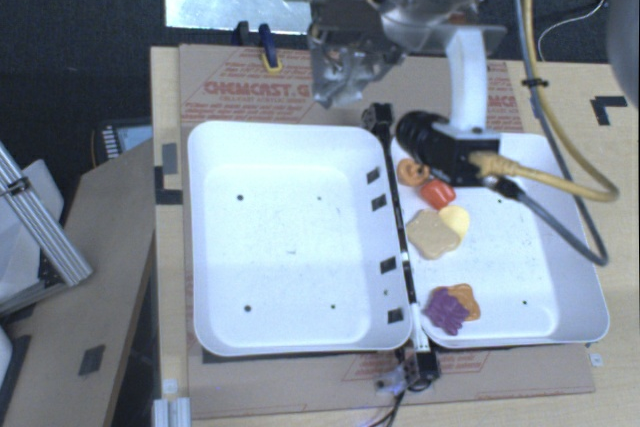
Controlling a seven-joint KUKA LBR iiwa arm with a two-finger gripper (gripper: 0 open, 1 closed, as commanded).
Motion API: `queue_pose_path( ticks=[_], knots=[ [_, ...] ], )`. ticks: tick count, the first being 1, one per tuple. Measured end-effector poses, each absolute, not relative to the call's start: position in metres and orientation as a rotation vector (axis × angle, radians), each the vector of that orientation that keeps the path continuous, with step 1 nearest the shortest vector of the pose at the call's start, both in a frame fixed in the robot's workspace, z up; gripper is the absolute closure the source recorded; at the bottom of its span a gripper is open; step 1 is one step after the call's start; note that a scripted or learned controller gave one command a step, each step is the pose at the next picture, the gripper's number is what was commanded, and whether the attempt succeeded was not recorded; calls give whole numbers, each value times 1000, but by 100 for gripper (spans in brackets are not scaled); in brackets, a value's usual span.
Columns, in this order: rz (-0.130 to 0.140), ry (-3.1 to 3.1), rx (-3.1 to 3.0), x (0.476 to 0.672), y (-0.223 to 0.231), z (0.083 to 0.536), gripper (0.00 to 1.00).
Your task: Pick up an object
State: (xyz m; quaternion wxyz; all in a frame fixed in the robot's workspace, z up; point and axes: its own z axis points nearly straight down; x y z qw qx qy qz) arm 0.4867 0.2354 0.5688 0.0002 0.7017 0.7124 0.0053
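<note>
**Camera view: tool at 12 o'clock, nothing picked yet**

Tool (345, 80) hangs at 12 o'clock of the seam between left bin (290, 235) and right bin (540, 275). It is above the cardboard sheet (230, 87) on the worktop (110, 245), not over any item. Wide or narrow: can't tell, the wrist housing blocks the view. Nothing visible in it.

All pick candidates are in the right bin, strung along its 9 o'clock wall:
- orange ring (410, 172) at the 11 o'clock corner
- red piece (437, 193) just beside it, toward 5 o'clock
- yellow piece (456, 218) next down the row
- tan slab (429, 238) touching the yellow one, close against the wall
- purple piece (444, 311) apart from the rest near 6 o'clock, overlapping an orange-tan piece (467, 298)

My read: task is still at the approach stage. The row hugs the divider, so there's little room on the wall side and a descent there risks clipping it. Crowded neighbours may get dragged along. The purple piece has the most free floor around it and is probably the easiest target. Tool would need to travel toward 5 o'clock, then drop.
</note>
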Motion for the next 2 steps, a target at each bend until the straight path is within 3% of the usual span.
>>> queue_pose_path(
  ticks=[1,2],
  knots=[
    [15,2239,2203,487,235,568,0],
    [20,2242,2200,487,236,580,100]
  ],
)
